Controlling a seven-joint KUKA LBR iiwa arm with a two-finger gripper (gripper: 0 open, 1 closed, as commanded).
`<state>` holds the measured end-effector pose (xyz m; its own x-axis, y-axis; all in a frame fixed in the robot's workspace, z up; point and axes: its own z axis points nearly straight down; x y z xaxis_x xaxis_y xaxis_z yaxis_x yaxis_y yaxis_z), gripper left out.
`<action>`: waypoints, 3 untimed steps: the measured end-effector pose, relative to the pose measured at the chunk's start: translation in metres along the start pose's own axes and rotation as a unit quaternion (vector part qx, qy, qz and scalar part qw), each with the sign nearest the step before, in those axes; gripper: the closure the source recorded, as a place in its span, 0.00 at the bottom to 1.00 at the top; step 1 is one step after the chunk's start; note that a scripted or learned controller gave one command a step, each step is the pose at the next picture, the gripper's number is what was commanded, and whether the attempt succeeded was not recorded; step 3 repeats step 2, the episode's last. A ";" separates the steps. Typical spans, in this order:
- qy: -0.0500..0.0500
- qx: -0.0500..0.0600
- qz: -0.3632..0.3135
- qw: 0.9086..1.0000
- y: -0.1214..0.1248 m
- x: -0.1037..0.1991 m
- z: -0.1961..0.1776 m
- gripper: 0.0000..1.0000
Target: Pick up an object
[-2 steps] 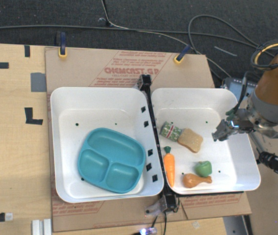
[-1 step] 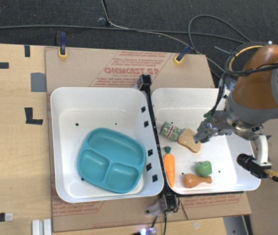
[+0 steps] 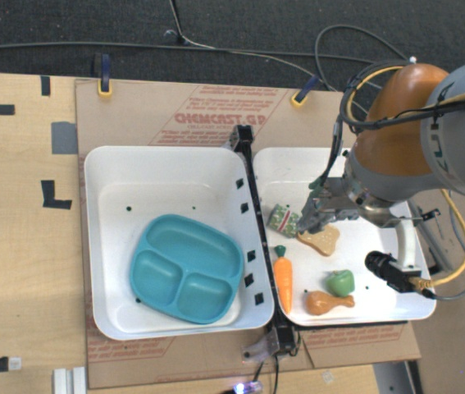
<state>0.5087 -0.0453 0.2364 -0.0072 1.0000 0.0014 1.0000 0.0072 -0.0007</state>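
In the right bin (image 3: 294,164), everything is best placed relative to the bread slice (image 3: 322,239).

- Surface (image 3: 19,220): wood-tone, carrying two white bins side by side. The left bin (image 3: 105,167) holds a teal divided plate (image 3: 186,268), well apart from the action.
- Arm (image 3: 404,130): comes in from the right, its bulk above and right of the bread slice.
- End effector (image 3: 311,220): low in the bin, tip just at the slice's upper-left edge. I cannot tell whether it is released or clenched, since the arm's own hardware masks the tip. Nothing is visibly gripped.
- Bread slice: tan, flat on the bin floor, long axis roughly left-right with a slight tilt. It lies down and right of the tip, touching or nearly so.
- Carrot (image 3: 283,276): below-left of the slice, long axis running vertically in the view, hard by the bin divider.
- Drumstick (image 3: 327,303): below the slice, near the bin's front wall.
- Green pepper (image 3: 341,281): below and slightly right of the slice.
- Small green-and-white packet (image 3: 282,218): just left of the slice, left of the tip.

Judgement: the slice is the likely target. Flat stock is a poor pinch unless an edge is caught.
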 end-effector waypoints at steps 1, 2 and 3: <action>0.000 0.000 0.000 1.000 0.004 0.055 -0.007 1.00; 0.000 0.001 0.000 1.000 0.007 0.105 -0.010 1.00; 0.000 0.001 0.000 1.000 0.007 0.105 -0.010 1.00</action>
